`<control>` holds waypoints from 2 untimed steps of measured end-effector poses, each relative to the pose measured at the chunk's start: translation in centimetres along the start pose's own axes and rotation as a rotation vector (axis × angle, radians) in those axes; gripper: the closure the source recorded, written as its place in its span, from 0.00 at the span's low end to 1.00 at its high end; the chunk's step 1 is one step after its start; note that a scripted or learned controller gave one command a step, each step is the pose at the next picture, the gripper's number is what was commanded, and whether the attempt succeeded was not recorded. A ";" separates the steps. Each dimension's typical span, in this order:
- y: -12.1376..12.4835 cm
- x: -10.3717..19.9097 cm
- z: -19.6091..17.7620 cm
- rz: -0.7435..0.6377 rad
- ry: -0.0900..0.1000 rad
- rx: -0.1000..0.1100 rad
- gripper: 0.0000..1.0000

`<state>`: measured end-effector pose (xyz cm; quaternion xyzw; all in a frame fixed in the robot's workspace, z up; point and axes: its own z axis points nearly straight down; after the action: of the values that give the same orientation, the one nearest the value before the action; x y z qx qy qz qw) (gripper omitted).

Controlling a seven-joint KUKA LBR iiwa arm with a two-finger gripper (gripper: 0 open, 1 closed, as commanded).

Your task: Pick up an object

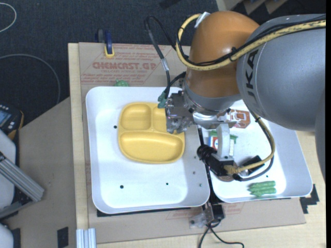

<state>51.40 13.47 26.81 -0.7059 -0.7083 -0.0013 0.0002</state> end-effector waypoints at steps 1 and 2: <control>-3.1 -8.9 5.2 0.013 -0.004 0.012 1.00; -3.4 -7.0 -7.8 0.000 0.000 -0.011 1.00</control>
<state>48.01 6.46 34.59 -0.7059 -0.7083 -0.0054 -0.0036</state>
